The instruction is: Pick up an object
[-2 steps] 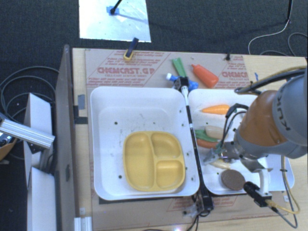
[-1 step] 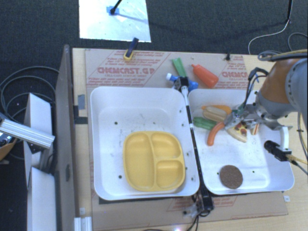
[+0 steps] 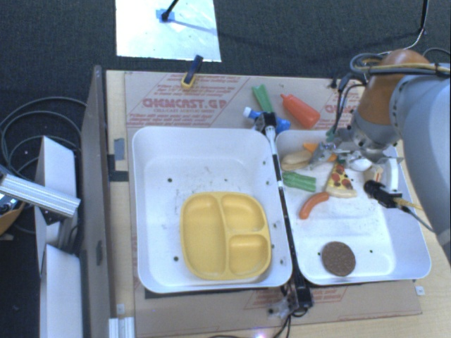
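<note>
The metal two-finger hand (image 3: 325, 153) is seen low over the far end of the right white bin (image 3: 409, 255), and whether it is open or closed cannot be told. Just beside it are found a pale yellow banana-shaped toy (image 3: 296, 158) and a triangular toy pizza slice (image 3: 342, 182); a flat brown round biscuit (image 3: 339, 258) lies nearer, and a yellow three-compartment plastic tray (image 3: 225, 234) is held in the left white bin (image 3: 155, 189)

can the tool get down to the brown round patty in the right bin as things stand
Probably yes. The brown patty lies alone near the front of the right bin, nothing on or beside it; the tool sits over the back clutter.
</note>
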`<control>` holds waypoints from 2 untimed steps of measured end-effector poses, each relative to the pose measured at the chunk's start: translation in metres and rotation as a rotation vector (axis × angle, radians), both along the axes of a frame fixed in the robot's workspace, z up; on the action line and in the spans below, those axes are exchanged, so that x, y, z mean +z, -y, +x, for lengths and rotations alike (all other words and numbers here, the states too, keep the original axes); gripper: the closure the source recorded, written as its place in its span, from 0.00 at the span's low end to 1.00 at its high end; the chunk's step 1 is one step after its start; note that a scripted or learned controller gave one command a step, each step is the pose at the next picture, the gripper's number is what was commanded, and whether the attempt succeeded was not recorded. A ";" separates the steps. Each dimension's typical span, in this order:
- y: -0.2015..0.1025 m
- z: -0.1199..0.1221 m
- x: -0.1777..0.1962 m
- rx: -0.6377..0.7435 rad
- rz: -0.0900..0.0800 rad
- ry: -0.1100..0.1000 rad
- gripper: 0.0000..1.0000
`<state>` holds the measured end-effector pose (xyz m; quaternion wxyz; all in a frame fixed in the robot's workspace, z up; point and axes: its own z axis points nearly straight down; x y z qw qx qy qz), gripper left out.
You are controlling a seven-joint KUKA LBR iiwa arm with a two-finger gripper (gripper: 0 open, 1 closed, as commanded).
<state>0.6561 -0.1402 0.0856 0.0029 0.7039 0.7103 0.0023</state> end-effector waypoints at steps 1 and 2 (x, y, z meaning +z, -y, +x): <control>0.009 -0.027 -0.001 -0.009 0.000 -0.007 0.00; 0.009 -0.024 0.012 -0.001 -0.002 0.001 1.00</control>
